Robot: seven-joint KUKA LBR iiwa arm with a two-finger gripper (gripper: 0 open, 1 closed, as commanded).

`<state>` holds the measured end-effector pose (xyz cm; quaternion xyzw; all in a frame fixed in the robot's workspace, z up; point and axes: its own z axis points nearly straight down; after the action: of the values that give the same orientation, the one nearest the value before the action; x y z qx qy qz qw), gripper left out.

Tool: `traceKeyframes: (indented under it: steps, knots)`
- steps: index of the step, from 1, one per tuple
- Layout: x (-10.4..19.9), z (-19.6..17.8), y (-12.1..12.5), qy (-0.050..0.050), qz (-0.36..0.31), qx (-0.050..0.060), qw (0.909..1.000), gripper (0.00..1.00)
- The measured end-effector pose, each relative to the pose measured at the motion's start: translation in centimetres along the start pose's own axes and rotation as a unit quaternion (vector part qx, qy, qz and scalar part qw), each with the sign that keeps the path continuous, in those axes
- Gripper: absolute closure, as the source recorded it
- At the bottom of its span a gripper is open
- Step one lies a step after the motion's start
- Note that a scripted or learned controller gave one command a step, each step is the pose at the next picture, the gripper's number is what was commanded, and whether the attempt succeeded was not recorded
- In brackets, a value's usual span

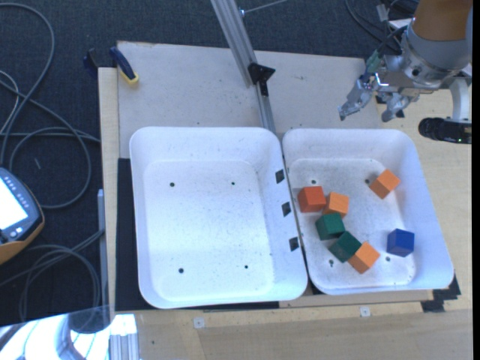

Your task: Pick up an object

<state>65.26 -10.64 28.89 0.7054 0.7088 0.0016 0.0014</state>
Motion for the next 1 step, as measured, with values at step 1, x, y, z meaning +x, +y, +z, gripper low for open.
traceKeyframes:
  steps: [1]
  knots:
    - [-0.08,-6.20,-9.12,0.000,0.003,0.000,1.0000,0.00]
